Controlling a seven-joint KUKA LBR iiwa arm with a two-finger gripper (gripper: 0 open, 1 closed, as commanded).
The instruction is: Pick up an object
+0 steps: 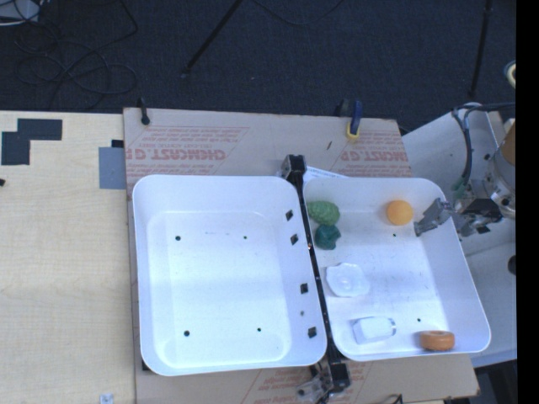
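My hand [434,215] hangs at the right edge of the right bin [459,263], low over its rim, reaching in from the side with the grey wrist and cabling trailing off behind it. From this slanted view I cannot tell whether it is spread or pressed together, and I see nothing in its grip. The nearest thing to me is an orange ball [399,212], lying on the bin floor just beside my hand toward the back of the bin and apart from it. Farther across, against the divider between the bins, sits a green lumpy object [323,212] with a darker teal object [327,236] touching it on the near side. Near the middle of the bin lies a crumpled white piece [347,279], hard to make out against the white floor, and closer to the front a white blocky object [373,329]. In the front right corner rests a flat orange disc [437,340], close to the rim. The left bin [143,268] lies alongside, sharing the black clipped seam with mine. Both bins sit on a sheet of printed cardboard [202,146] laid on the pale wooden tabletop [59,259].
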